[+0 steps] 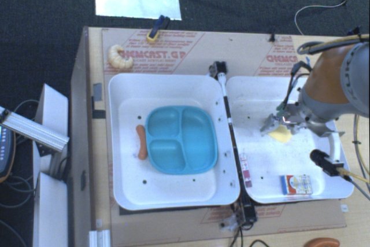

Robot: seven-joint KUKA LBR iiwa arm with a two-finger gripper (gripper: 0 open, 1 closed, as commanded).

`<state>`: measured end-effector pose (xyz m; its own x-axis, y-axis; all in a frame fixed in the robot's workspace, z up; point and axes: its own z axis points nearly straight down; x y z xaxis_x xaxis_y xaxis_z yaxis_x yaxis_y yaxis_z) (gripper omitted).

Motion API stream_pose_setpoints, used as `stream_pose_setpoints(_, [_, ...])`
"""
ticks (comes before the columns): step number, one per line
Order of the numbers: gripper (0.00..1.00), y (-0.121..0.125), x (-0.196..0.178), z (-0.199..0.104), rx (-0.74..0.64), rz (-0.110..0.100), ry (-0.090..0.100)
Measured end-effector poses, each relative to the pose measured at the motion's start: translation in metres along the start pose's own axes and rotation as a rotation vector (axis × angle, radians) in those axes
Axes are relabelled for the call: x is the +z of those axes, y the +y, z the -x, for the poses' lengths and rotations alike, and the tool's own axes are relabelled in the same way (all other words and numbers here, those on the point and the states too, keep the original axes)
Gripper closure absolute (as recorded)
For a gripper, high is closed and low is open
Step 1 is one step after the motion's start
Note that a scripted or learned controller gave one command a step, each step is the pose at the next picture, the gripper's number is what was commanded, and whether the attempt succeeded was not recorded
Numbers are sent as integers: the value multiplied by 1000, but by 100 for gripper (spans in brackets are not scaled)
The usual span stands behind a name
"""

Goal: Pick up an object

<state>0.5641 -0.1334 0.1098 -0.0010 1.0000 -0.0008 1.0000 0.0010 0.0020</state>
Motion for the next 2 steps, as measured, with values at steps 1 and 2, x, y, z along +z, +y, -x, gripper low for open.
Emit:
stream_pose_setpoints(1, [0,3,-15,21,0,0,0])
stream_pose_setpoints(2, [0,6,14,-20,-3,-2,2])
